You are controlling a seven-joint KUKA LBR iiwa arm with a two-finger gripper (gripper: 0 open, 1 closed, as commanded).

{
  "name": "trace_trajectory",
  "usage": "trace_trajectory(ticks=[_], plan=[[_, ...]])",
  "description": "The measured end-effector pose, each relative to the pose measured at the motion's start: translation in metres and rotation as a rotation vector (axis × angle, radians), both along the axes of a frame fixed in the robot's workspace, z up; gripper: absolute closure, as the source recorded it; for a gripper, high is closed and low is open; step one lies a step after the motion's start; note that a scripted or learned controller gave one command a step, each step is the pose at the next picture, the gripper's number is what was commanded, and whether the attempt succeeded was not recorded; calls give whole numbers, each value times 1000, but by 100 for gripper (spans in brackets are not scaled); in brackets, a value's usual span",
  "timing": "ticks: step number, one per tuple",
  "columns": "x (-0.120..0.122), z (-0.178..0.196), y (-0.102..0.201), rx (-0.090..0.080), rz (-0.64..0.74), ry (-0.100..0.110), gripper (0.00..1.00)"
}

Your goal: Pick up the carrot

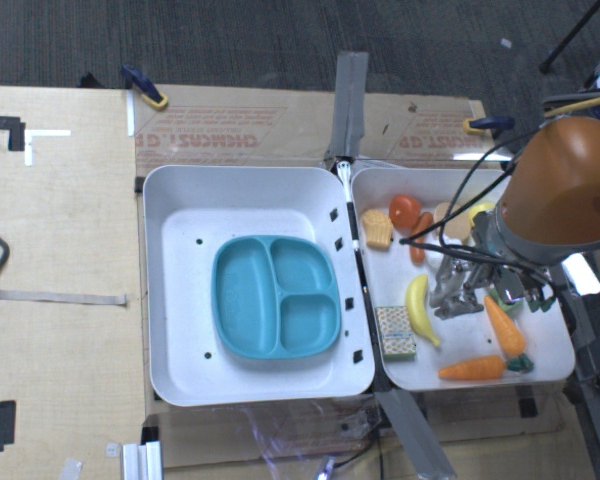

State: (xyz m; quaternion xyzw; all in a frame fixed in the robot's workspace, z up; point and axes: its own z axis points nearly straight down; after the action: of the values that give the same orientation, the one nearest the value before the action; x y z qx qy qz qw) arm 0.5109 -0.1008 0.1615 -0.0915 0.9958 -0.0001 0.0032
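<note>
Camera view: gripper (458, 298) low in right bin (400, 370), finger state unreadable, nothing visibly held; nearest carrot (503, 326) lies just beside it, another carrot (472, 369) by front wall, pickup not done.

A divided tray (276, 296) lies in my left bin (170, 268). In my right bin (550, 360), a banana (420, 310) lies left of my gripper (458, 298), with two carrots (504, 326) (472, 370) at the near right corner.
</note>
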Motion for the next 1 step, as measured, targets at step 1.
trace_trajectory(ticks=[1], plan=[[14, -51, -71, -1, 346, 2, 100]])
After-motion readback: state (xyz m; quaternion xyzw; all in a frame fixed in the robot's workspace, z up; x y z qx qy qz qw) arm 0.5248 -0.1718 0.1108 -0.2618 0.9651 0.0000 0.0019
